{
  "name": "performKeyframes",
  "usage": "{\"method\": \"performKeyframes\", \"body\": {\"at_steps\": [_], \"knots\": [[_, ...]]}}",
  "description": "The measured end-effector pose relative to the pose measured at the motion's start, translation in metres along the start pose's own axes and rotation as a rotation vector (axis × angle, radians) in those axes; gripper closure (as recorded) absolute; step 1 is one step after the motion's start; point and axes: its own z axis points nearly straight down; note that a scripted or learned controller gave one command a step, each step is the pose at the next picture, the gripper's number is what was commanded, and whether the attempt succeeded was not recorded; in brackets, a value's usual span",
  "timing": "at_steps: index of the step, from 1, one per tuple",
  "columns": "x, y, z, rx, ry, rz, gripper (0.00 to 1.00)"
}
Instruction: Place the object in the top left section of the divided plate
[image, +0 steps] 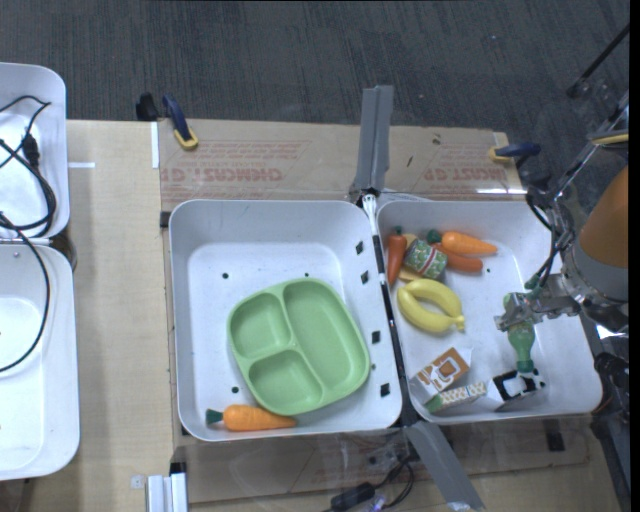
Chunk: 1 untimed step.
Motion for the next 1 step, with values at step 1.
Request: {"method": "performKeyframes", "body": {"at_steps": [1], "knots": [[0.0885, 0.0375, -0.0352, 0.001, -0.001, -0.046, 1.0]]}}
